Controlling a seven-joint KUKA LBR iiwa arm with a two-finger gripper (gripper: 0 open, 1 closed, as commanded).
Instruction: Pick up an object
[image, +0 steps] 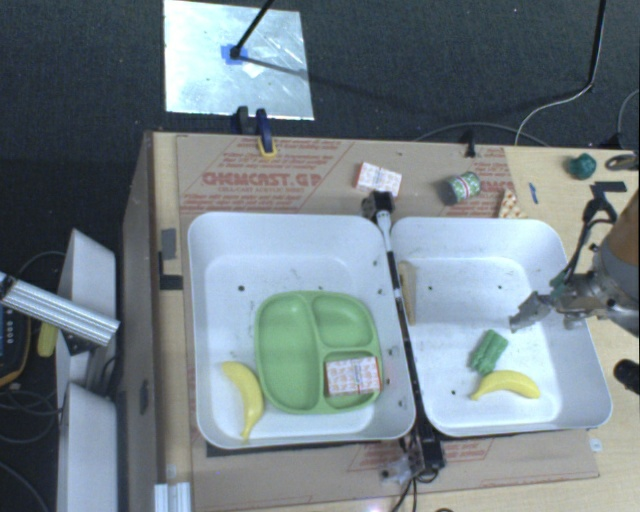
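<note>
Two white bins side by side on the counter (300, 175), split by a dark seam down the middle. Right bin (470, 250): a green block (488, 351) and a yellow banana (508, 384) lying close together near the front edge, apart by a sliver or perhaps just touching; hard to tell at this slant. Left bin (230, 250): a green divided plate (305, 350) toward the front, a small patterned packet (352, 376) resting in its front right compartment, and a second banana (244, 396) lying against the plate's front left rim.

Gripper (528, 312) poised over the right bin's right side, coming in from the counter's right edge, tip angled toward the bin's middle. Nothing seen between the fingers; whether wide or narrow, cannot tell from this slant.

Likely targets, judging by nearness: the green block or the banana beside it, both just in front of and inward from the tip. Back half of the right bin bare, so plenty of room to descend and swing there. Tighter toward the front wall, where the pair lie; closing on one risks nudging the other or pushing it against the wall.

Loose items on the counter's far edge behind the bins: a small printed card (378, 178), a green roll (463, 186). Well clear of any reach into the bin.
</note>
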